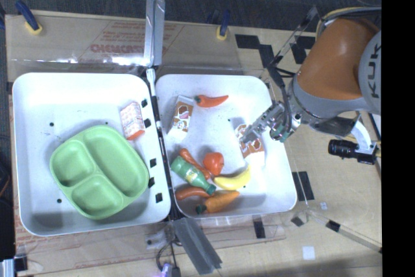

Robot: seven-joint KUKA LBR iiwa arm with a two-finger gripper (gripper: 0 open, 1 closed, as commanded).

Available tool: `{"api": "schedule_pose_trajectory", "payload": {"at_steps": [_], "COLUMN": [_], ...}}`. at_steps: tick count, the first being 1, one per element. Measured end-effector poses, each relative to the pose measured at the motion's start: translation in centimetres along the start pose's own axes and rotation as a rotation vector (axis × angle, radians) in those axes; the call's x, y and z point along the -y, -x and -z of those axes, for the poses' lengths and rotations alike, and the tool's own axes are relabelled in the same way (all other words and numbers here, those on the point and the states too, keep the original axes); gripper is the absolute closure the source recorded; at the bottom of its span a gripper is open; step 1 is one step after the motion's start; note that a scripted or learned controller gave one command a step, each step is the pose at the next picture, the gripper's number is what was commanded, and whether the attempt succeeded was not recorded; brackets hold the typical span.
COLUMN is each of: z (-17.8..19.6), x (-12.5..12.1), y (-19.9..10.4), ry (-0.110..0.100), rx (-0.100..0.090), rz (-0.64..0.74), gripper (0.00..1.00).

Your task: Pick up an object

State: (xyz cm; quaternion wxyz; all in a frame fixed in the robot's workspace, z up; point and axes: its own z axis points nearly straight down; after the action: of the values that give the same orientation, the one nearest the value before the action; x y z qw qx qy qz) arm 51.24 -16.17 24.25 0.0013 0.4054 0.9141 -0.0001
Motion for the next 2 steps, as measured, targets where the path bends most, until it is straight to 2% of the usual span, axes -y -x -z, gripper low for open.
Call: {"api": "schedule_pose_trajectory", "payload": {"at_steps": [1, 2], "z": [0.0, -11.8], "x": [0.0, -1.7], "y": [0.0, 3.5], "ry": [-0.001, 0.012], "rx": [0.000, 0.017], "rz": [-0.001, -0.007], "gripper": [0.00, 0.00]}}
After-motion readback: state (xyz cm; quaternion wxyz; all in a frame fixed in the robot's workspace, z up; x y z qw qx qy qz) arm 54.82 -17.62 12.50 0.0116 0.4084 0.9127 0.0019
